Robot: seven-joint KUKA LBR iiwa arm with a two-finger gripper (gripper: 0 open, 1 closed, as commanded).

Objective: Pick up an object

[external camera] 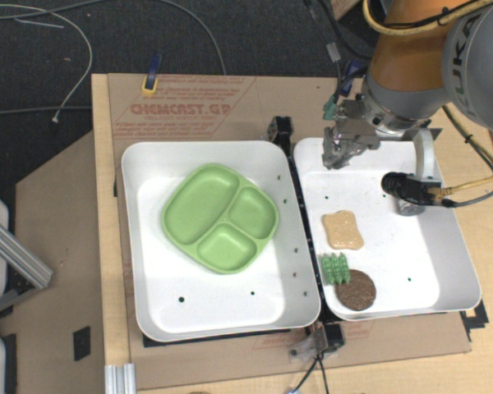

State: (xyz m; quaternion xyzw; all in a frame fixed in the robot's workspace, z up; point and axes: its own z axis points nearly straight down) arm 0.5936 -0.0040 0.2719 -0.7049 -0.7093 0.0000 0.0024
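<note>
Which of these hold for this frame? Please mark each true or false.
1. The green divided plate lies in the left bin. True.
2. The end effector is shut on the tan slice. False: the tan slice lies on the floor of the right bin, apart from the end effector, which hangs over that bin's far left corner.
3. A round brown patty sits near the right bin's near left corner. True.
4. The small green ridged piece rests on the divided plate. False: it lies in the right bin, between the tan slice and the patty, touching or nearly touching the patty.
5. The plate has three compartments. True.
</note>
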